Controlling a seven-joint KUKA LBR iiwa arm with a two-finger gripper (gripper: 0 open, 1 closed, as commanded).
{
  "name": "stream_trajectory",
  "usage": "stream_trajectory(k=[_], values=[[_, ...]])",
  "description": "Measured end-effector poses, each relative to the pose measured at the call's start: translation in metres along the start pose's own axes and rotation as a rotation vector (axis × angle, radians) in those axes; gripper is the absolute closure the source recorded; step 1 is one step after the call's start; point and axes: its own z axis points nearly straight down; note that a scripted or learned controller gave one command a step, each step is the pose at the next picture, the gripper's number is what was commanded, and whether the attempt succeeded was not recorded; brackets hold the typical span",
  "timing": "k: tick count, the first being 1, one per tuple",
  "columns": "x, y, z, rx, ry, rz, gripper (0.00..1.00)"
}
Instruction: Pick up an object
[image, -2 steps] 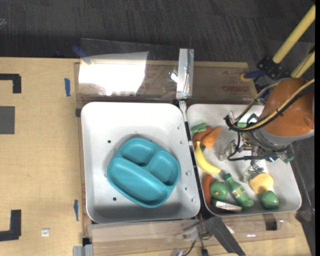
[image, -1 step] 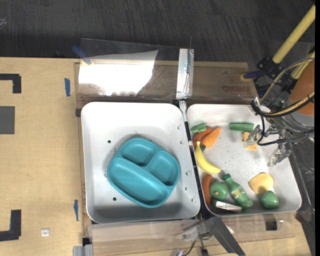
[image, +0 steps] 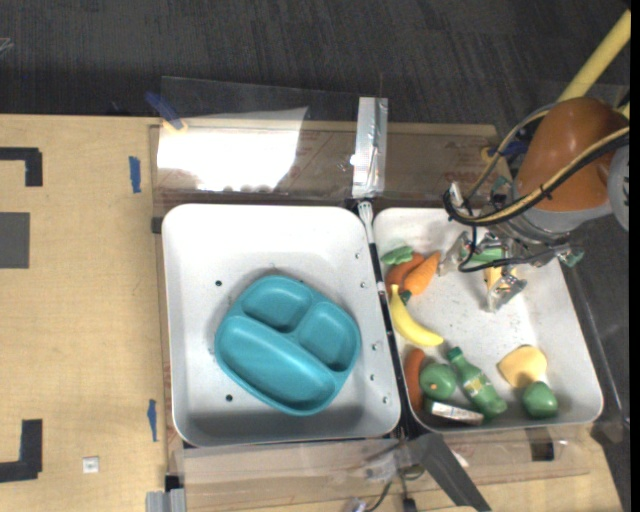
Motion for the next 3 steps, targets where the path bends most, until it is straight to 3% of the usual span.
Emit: stream_trajectory(k=[1,2,3], values=[[-0.042,0.057,0.001,-0.005,0.002,-0.051,0.0],[0.003,0.023,-0.04,-0.004,0.002,-0.456,0.0],[-0.014,0.073,0.0,-0.005,0.001,-0.507,0.0]])
